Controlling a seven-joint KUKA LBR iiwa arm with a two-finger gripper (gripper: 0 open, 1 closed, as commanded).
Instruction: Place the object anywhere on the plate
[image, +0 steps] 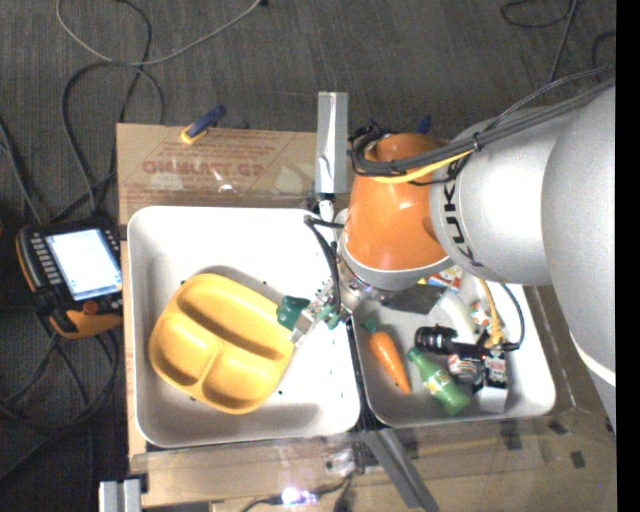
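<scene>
A yellow plate (215, 340) with three compartments lies tilted in the left white bin (150, 240). My gripper (308, 316) reaches down from the orange wrist band to the plate's right rim. It is shut on a small dark green object (291, 312), which hangs at the rim, just over the plate's right edge. The bulk of the arm hides the back part of the right bin.
The right bin (535, 395) holds an orange carrot (389, 359), a green bottle (440, 385), a black item (447, 340) and small packets. Cardboard (215, 175) lies behind the left bin. A teach pendant (72, 268) sits at the far left.
</scene>
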